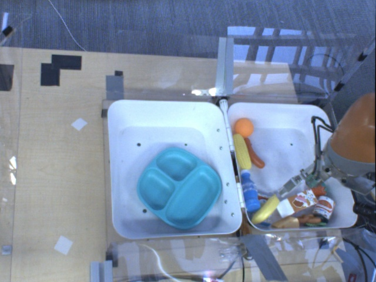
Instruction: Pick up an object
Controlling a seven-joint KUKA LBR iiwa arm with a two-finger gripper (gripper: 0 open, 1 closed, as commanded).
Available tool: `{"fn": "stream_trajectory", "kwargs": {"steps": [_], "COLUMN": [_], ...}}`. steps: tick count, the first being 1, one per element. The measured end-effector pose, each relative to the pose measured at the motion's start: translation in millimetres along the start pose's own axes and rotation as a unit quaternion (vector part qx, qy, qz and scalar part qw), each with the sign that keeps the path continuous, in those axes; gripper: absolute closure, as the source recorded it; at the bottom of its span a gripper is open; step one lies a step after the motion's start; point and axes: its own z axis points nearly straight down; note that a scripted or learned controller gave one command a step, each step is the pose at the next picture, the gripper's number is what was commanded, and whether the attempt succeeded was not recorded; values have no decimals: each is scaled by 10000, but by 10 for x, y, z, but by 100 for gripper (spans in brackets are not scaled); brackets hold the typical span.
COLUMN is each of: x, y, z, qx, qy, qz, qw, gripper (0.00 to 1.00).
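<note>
Two shallow white plastic bins sit side by side on the pale wooden surface (53, 175). The left bin (126, 122) carries a turquoise three-compartment plastic plate (179, 187), lying toward 5 o'clock of the bin's middle.

In the right bin (282, 119), a small orange ball (243, 126) rests near the 10 o'clock corner. Just below it a yellow toy corn cob (241, 151) lies along the dividing wall, with a red-orange sausage-shaped toy (255, 155) touching its right side. Further toward 7 o'clock come a blue bottle-shaped toy (249, 190) and a yellow banana-like piece (265, 209). A white and orange printed packet (306, 202) and some orange bits lie along the 5 o'clock edge.

The grey arm with its orange band (359, 131) enters from 3 o'clock. Its gripper (299, 184) is low in the right bin, directly above the packet and just right of the banana-like piece. Whether the fingers are spread or pressed together cannot be told, nor whether they touch anything.
</note>
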Motion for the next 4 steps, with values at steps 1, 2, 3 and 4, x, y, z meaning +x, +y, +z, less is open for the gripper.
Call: {"fn": "stream_trajectory", "kwargs": {"steps": [1,2,3,4], "x": [169,161,149,265], "y": [52,684,709,1328], "z": [347,354,225,-611], "qx": [-27,-47,-80,-6], "qy": [-25,-26,-51,3], "qz": [1279,897,884,771], "qw": [9918,9960,9960,9970], "gripper": [0,0,100,100]}}
